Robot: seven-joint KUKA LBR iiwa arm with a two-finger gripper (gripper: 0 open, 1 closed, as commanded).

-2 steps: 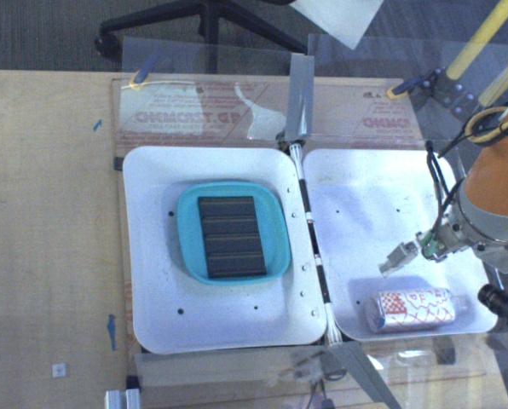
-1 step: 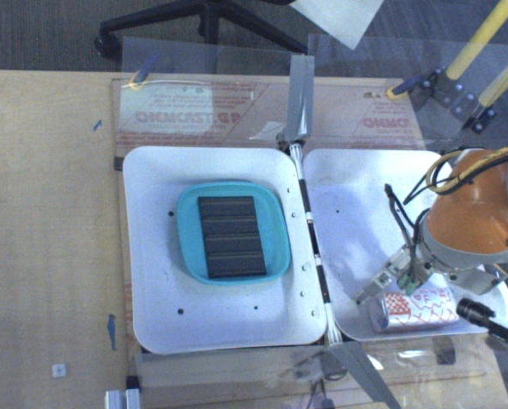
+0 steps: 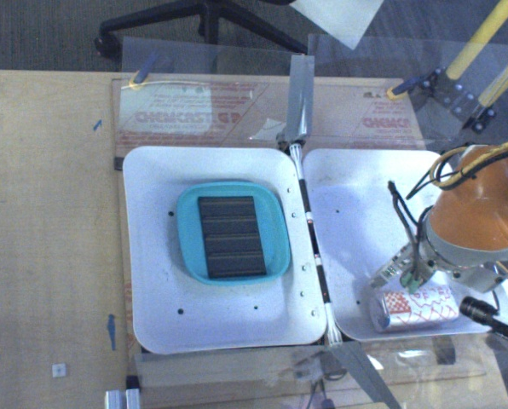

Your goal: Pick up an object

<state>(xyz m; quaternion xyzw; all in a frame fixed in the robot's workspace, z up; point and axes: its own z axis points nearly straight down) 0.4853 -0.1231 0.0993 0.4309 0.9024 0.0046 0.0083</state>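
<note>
the claw (image 3: 410, 277) hangs low in the right bin (image 3: 356, 228), just above a red-and-white patterned can (image 3: 414, 308); its grip state cannot be told.

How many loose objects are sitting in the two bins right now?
2. A teal dish holding a dark ridged block lies in the middle of the left bin. A red-and-white patterned pack lies at the right bin's near edge, under the gripper. The arm may hide more.
</note>
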